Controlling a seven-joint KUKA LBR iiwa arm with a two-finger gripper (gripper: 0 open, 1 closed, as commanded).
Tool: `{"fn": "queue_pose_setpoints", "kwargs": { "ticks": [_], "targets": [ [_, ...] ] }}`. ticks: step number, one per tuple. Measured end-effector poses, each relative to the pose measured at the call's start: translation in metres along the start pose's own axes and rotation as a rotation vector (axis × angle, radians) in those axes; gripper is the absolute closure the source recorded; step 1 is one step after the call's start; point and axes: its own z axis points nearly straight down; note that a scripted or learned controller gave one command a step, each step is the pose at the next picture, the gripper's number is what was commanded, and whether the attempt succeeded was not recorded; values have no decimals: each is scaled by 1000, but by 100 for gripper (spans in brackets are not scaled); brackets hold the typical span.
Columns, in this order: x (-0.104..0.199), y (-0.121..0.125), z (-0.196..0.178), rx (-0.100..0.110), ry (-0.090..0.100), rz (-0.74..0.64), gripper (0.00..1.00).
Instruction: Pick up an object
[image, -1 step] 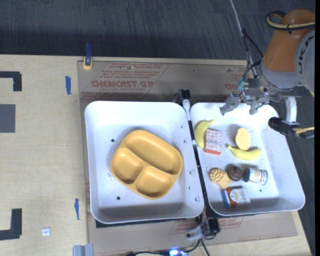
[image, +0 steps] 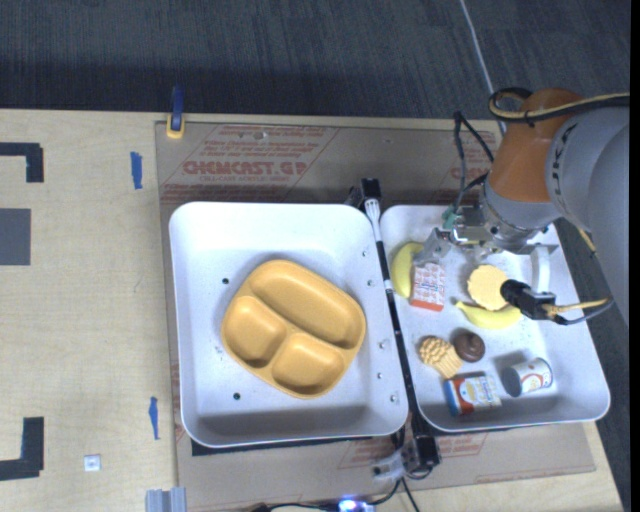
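My gripper (image: 452, 236) hangs over the far part of the right bin (image: 590, 385), just above and right of a small white and red carton (image: 428, 284). A yellow-green fruit (image: 402, 268) lies left of the carton. A round yellow disc (image: 487, 285) rests on a banana (image: 490, 318) just below the wrist. Nearer the front lie a tan waffle-like cookie (image: 435, 353), a brown doughnut (image: 469, 346), a small blue and red box (image: 472, 392) and a white can (image: 527, 377). I see nothing held in the gripper.
The left bin (image: 195, 300) holds a yellow divided plate (image: 291, 326). A black ridge (image: 384, 290) separates the two bins. The grey arm with its orange band (image: 525, 160) reaches in from the upper right.
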Motion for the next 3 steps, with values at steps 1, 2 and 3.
{"fn": "queue_pose_setpoints", "kwargs": {
  "ticks": [1, 2, 3],
  "targets": [
    [1, 2, -11, -6, 2, 0, 100],
    [1, 2, -11, -6, 2, 1, 0],
    [-2, -80, 6, 5, 0, 1, 0]
  ]
}}
